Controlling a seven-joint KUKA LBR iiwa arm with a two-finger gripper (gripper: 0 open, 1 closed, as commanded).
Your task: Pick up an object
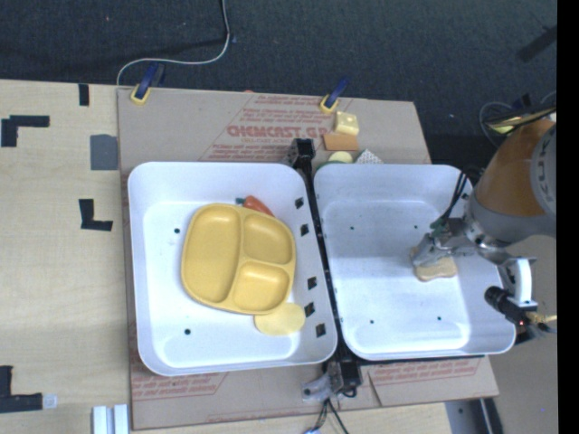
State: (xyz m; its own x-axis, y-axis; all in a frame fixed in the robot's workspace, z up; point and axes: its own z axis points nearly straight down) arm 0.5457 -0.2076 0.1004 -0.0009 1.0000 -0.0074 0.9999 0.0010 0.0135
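A small tan, bread-like piece [436, 268] lies in the right bin [389, 333], near its right side. My gripper [435, 250] is directly over that piece, at its upper edge, and reaches in from the right on the grey arm with its orange band [516, 174]. In the left bin [154, 333] a yellow divided plate [237, 258] lies flat. A red object [257, 204] peeks out behind the plate's far rim. A pale yellow round piece [281, 318] rests against the plate's near right corner.
Behind the bins, on the cardboard, sit a yellow block [346, 121], a tan block [340, 140], a pale green round piece [339, 157] and a small white item [367, 158]. Black clips [310, 233] line the divider between the bins. A cable [222, 25] runs across the dark floor.
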